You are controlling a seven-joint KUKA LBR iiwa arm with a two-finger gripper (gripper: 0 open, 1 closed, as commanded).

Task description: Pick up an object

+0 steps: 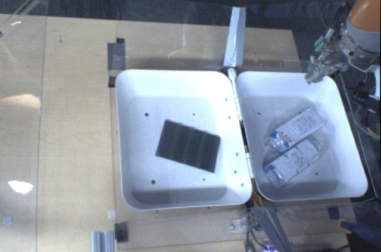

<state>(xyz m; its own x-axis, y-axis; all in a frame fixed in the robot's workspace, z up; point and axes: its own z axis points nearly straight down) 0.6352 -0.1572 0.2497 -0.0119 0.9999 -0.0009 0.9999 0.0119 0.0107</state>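
Camera view: my gripper (pixel 314 73) hangs over the right bin's (pixel 351 143) one o'clock corner; I cannot tell its fingers' state. Two bottles (pixel 294 146) lie in that bin, a dark pad (pixel 188 145) in the left bin (pixel 128 126).

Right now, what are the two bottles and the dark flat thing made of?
The two bottles look like clear plastic: see-through, shiny, with pale labels. The dark flat rectangle in the left bin looks matte, with faint ridges; maybe rubber or foam, but I can't be sure.
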